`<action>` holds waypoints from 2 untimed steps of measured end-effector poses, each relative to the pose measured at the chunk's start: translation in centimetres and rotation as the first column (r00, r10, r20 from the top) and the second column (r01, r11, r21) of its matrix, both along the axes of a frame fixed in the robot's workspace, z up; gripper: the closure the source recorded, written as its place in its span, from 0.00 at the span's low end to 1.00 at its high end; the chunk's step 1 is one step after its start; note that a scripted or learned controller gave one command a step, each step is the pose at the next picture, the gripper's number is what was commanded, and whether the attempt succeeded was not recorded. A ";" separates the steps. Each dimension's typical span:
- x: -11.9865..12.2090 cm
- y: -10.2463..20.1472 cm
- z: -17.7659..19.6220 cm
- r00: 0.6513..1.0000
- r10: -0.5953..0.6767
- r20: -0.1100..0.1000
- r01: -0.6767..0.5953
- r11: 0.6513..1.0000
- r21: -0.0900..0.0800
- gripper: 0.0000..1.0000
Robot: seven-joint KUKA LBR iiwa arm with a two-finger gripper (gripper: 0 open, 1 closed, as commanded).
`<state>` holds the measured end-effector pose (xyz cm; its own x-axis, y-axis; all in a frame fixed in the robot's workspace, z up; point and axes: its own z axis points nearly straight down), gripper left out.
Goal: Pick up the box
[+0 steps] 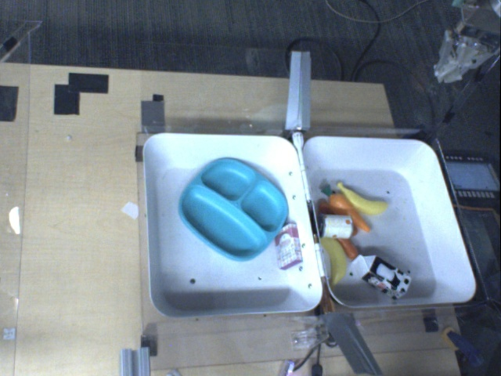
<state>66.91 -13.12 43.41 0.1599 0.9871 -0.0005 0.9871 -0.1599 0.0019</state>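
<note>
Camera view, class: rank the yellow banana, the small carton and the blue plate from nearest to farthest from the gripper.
From the gripper, at top right:
1. Yellow banana, right bin, upper part.
2. Small carton, left bin, by the divider.
3. Blue plate, middle of the left bin.

left bin (156,233) holds a divided plate (233,207), a box (289,246) right of it; right bin (438,210) holds toy food (344,210).
</note>
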 end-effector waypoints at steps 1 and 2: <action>-0.2 4.7 0.0 0.989 0.147 -0.001 -0.147 0.989 0.001 1.00; 0.0 7.5 -0.1 0.998 0.055 -0.001 -0.055 0.998 0.001 1.00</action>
<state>66.93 -5.59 43.36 0.1056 0.9944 0.0008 0.9944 -0.1056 0.0005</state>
